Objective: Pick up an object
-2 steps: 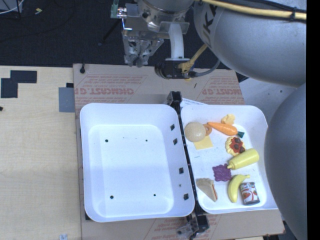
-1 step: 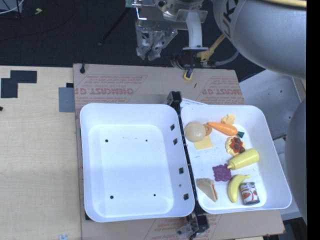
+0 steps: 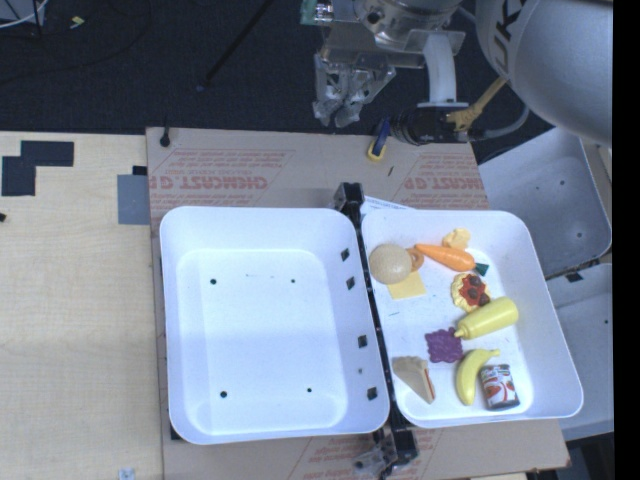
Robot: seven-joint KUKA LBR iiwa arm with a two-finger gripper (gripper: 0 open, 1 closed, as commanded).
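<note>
The right bin (image 3: 535,268) holds several toy foods: a tan onion (image 3: 390,263), an orange carrot (image 3: 445,257), a yellow cheese slice (image 3: 407,286), a pizza piece (image 3: 470,290), a yellow squeeze bottle (image 3: 488,318), purple grapes (image 3: 443,345), a banana (image 3: 470,373), a red can (image 3: 498,386) and a sandwich wedge (image 3: 415,377). My gripper (image 3: 340,108) hangs high above the bench beyond the bins' far edge, well away from all of them. Nothing shows between its fingers.
The left bin (image 3: 190,268) sits beside the right one, joined by a black divider (image 3: 358,298). Both rest on a cardboard sheet (image 3: 250,173). A small blue and yellow object (image 3: 379,140) lies on the cardboard behind the bins.
</note>
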